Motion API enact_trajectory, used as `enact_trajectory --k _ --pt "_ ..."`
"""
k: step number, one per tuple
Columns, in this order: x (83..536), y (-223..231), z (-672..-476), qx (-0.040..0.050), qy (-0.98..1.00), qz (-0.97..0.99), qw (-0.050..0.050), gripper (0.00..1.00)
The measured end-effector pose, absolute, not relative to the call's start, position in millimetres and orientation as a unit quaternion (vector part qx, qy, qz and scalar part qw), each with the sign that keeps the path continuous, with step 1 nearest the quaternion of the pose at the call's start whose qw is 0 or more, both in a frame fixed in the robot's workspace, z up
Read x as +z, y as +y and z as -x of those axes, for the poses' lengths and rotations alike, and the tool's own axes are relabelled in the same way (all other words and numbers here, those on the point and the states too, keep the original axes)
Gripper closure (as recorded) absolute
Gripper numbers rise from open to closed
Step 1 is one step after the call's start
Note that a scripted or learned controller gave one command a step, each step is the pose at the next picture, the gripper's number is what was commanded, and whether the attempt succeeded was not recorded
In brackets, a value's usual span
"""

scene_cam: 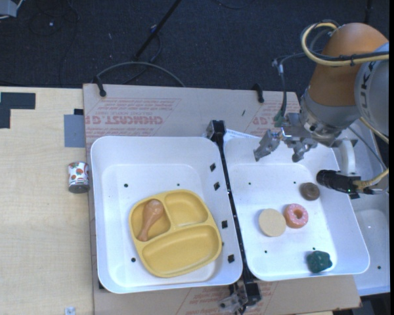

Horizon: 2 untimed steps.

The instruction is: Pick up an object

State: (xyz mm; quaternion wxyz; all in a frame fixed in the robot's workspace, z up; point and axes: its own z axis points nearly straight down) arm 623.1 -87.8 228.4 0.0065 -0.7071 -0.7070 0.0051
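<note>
My gripper (pixel 281 150) hangs over the far edge of the right bin (pixel 354 231), open, with nothing between its fingers. Below it in that bin lie a small brown round piece (pixel 309 191), a pink frosted donut (pixel 295 215), a beige flat disc (pixel 272 222) touching the donut's left side, and a dark green lump (pixel 319 261) near the front right corner. All of these lie well in front of the gripper, apart from it.
The left bin (pixel 111 176) holds a yellow divided plate (pixel 180 248) with a toy chicken drumstick (pixel 150 218) in its left compartment. A small patterned can (pixel 78 176) lies on the wooden bench left of the bins. A black divider (pixel 224 195) separates the bins.
</note>
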Motion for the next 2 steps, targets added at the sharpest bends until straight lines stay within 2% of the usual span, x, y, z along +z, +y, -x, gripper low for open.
enact_trajectory --k 1,2 --pt "235.8 -87.9 -625.6 0.0010 -0.708 0.707 0.002 0.00" --pt "189.5 -81.4 -622.5 0.0024 -0.707 0.707 0.003 0.00"
